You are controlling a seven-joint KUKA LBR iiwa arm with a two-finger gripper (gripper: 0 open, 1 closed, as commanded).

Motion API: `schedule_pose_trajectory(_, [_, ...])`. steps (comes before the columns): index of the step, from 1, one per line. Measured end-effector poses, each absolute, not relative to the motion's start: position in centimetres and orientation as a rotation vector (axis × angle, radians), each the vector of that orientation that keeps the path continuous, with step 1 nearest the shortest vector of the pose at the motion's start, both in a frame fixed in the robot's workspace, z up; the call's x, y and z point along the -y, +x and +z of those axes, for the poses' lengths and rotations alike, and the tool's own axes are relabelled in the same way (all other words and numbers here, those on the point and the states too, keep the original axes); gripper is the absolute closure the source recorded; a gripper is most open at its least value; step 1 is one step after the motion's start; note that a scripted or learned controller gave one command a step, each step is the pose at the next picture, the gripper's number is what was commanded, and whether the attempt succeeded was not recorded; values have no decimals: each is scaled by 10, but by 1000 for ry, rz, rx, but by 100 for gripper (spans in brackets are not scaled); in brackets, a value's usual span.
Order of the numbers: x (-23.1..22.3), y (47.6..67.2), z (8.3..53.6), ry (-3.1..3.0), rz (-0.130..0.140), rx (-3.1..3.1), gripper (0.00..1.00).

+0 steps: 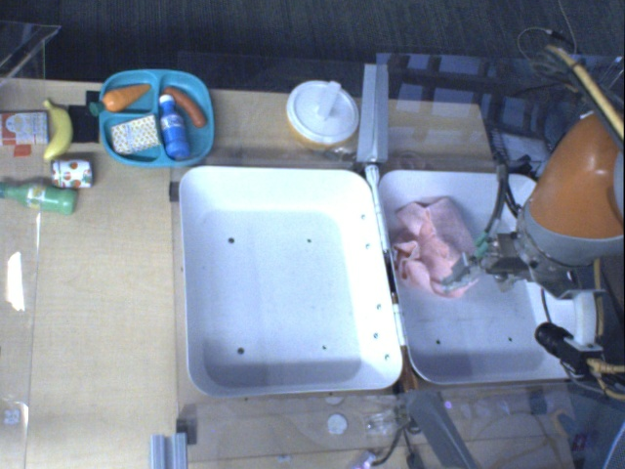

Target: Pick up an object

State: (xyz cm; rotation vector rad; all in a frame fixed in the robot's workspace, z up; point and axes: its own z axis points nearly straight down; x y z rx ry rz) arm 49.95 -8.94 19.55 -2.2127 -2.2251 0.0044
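Grey pincer [467, 272], grip state unclear, at crumpled soft pink cloth [430, 242] in right bin [469, 360]

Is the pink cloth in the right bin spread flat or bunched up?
Bunched up. The pink cloth lies crumpled in folds at the left side of the right bin, with the gripper at its right edge.

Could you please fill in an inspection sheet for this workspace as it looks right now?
Surface: wooden bench bearing left bin and right bin.
Job's things: crumpled pink cloth in the right bin's left half.
Clutter: blue divided tray of toy food, banana, small can, green bottle, lidded white cup.
Grippers: hand at the cloth's right edge.
Cables: loose wires top right.
Surroundings: dark carpet.
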Motion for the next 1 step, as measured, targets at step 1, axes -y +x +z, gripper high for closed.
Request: schedule_pose_trajectory(1, [103,543,134,-2153,3,2284,0])
